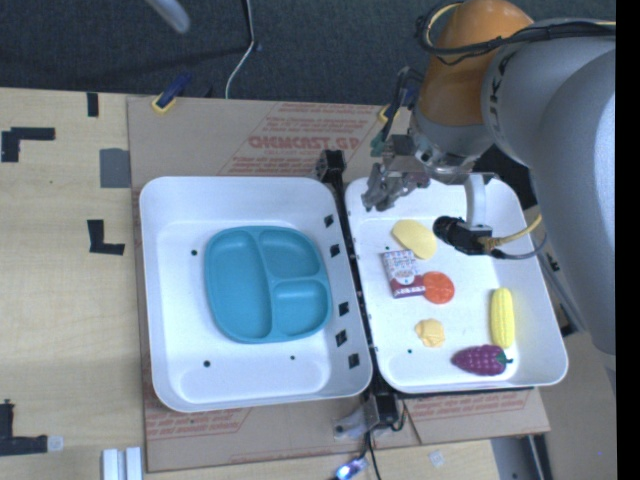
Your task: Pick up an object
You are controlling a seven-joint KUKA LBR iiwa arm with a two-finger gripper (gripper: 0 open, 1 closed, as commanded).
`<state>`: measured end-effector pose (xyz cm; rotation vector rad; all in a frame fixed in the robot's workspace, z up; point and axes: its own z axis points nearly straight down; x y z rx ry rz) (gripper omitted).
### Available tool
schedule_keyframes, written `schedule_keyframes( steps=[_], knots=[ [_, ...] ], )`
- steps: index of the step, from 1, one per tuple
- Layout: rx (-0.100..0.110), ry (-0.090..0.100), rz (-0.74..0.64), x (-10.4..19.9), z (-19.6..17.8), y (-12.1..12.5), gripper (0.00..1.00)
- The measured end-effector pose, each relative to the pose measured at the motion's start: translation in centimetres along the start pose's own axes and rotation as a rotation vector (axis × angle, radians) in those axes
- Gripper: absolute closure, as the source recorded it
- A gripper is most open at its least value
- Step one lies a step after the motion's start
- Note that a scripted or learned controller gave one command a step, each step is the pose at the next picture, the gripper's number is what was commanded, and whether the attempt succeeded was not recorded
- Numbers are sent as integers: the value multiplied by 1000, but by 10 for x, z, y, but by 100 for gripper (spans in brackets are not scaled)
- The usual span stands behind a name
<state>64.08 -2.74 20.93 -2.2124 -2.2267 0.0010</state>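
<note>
Gripper (383,196) hangs over the right bin's (540,373) far-left corner, nothing visibly held; cannot tell its state. Yellow piece (414,236) lies nearest, likely the target; carton (400,270), tomato (438,288), corn (502,317), grapes (480,360) sit further.

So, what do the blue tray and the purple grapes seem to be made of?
The blue tray looks like moulded plastic with a matte to slightly glossy finish: one even colour, rounded divider ridges. The purple grapes look like toy plastic or rubber: uniform colour and a faint sheen, though they are too small to be sure.
</note>
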Motion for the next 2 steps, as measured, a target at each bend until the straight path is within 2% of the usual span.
schedule_keyframes(
  steps=[2],
  knots=[
    [1, -1, 2, 111, -7, -45, 100]
  ],
)
